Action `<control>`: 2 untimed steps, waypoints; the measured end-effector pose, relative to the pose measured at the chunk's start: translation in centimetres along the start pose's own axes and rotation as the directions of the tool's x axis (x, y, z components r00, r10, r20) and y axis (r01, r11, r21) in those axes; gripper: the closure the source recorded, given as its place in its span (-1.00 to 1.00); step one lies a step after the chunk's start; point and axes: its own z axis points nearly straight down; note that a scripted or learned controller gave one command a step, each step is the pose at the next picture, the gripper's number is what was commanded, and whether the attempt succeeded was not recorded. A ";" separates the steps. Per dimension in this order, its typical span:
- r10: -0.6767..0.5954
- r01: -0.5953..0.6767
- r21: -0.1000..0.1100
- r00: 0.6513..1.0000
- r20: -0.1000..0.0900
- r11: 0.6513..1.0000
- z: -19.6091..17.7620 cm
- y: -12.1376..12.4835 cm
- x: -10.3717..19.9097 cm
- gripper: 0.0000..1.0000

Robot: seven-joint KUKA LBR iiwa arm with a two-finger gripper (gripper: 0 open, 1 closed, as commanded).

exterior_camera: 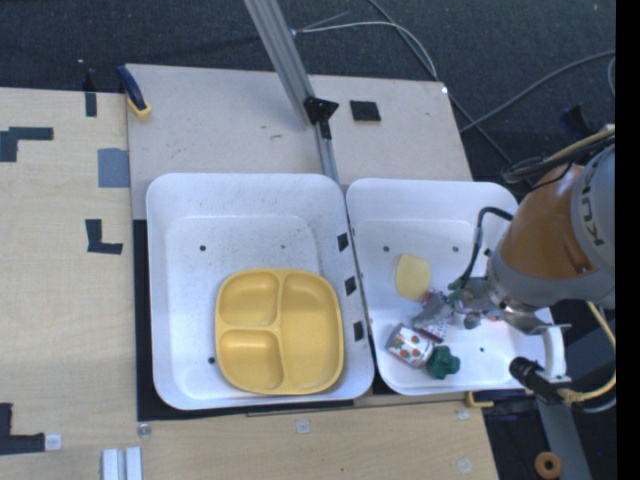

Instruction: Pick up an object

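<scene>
Camera view: no legible writing; small can carries red-and-white printed label, text too small to read. Two white bins. Left bin: one yellow divided tray at near edge. Right bin: three items, pale yellow lump mid-bin, can and one dark green object touching near front edge. Gripper low just above can; grip state: cannot tell.

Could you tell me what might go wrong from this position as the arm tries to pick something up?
The hand sits low among crowded items: the pale yellow object, the patterned item and the green piece lie close together, so it may nudge or pinch two. It is also near the right bin's front wall.
</scene>
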 end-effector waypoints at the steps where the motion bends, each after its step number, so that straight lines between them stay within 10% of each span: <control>1: 0.001 -0.001 -0.005 1.000 0.003 1.000 2.1 0.0 -0.1 -1.00; 2: 0.000 0.000 -0.007 1.000 0.003 1.000 1.0 0.1 0.0 1.00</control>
